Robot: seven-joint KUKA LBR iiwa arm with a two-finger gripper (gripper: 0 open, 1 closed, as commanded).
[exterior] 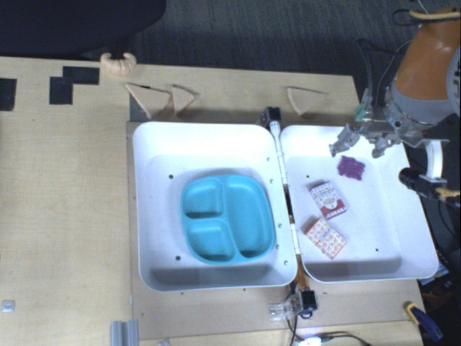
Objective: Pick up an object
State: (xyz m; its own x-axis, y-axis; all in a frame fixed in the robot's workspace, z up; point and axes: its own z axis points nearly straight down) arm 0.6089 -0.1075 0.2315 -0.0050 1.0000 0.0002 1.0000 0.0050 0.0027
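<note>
My gripper (pixel 362 147) hangs over the back of the right bin (pixel 407 262), open, with nothing between its two fingers. Just below it lies a small purple object (pixel 351 167) on the bin floor, apart from the fingertips. Further toward the front sit two red-and-white packets, one (pixel 328 198) near the bin's middle and another (pixel 325 237) in front of it.
The left bin (pixel 155 193) holds a blue divided tray (pixel 227 217). A narrow ridge (pixel 282 186) separates the two bins. Beyond the bins, tan wooden triangles (pixel 162 98) stand on the bench.
</note>
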